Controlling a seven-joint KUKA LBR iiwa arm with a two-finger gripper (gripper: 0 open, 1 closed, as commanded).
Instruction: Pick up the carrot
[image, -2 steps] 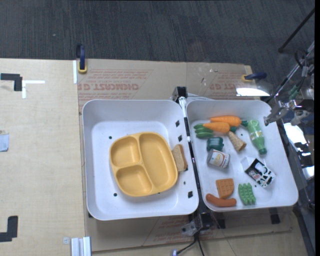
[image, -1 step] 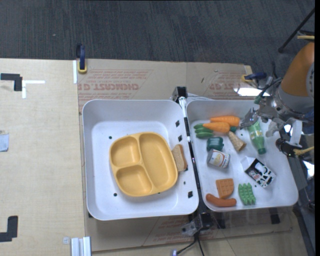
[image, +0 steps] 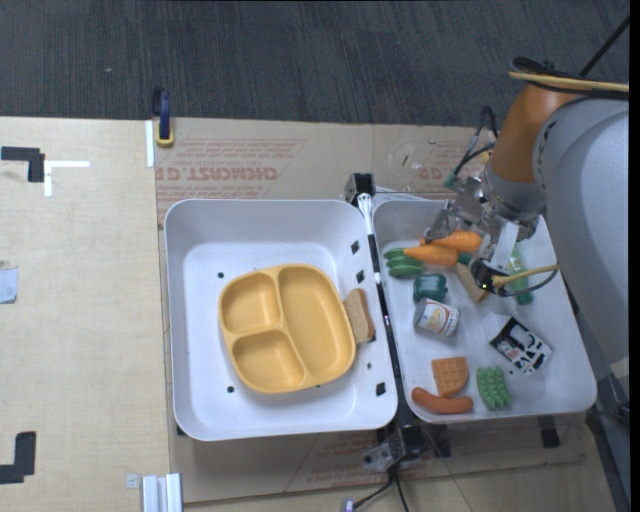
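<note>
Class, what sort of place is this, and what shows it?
Probably a robotics test bench: a robot arm reaches over two white bins, one holding toy foods like a carrot, the other a yellow divided plate.

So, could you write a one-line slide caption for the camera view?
KUKA arm's gripper poised at the carrot in the right bin; yellow divided plate in the left bin.

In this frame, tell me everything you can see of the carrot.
The carrot is an orange toy, plastic by its look, with a green leafy end pointing toward the left bin. It lies roughly flat near the back of the right bin, tilted slightly. The end effector sits just above and behind it, beside a second orange piece. I cannot tell whether it touches the carrot.
</note>
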